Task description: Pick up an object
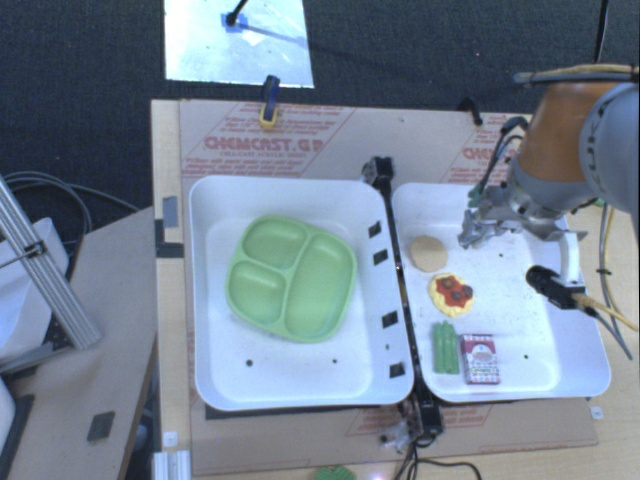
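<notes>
In the right bin (575, 363) lie a round tan bun (428, 253), a yellow disc with red topping (451, 293), a bundle of green beans (444, 346) and a small red box (480, 358). My gripper (482, 232) hangs over the back of this bin, just right of and slightly behind the tan bun, apart from it. The grey arm with its orange band (560, 133) comes in from the upper right. I see nothing held in the gripper.
The left bin (215, 368) holds a green divided plate (292, 278). A black divider with clips (392, 268) runs between the bins. A black part with cables (555, 286) sticks out near the right bin's right side.
</notes>
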Motion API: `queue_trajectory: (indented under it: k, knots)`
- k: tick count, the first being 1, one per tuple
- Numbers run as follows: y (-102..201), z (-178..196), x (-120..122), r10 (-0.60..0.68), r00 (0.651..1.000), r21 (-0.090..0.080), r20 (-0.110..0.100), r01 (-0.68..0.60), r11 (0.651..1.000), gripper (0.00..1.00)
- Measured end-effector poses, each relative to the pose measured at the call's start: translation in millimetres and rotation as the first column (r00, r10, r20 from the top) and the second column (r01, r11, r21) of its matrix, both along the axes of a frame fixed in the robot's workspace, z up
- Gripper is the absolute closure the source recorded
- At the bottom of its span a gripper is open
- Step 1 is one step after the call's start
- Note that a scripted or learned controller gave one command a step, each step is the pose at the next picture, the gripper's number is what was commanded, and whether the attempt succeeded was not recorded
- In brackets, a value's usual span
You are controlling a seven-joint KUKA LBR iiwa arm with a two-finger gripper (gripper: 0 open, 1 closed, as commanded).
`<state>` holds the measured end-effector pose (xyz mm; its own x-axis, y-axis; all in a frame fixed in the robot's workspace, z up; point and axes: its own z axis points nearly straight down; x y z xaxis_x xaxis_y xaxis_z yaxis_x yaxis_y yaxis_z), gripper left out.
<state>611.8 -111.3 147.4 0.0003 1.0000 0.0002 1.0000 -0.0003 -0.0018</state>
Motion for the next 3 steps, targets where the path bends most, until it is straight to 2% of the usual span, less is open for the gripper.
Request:
queue_trajectory:
  k: [1, 2, 3]
  knots:
    - [1, 0, 3, 0.002, 1.0, 0.0, 0.004, -0.002, 1.0, 0.0]
    - [-101, -2, 58, -0.002, 1.0, -0.006, 0.012, 0.002, 1.0, 0.0]
    - [-21, -60, 57, 0.009, 1.0, 0.002, 0.002, -0.009, 1.0, 0.0]
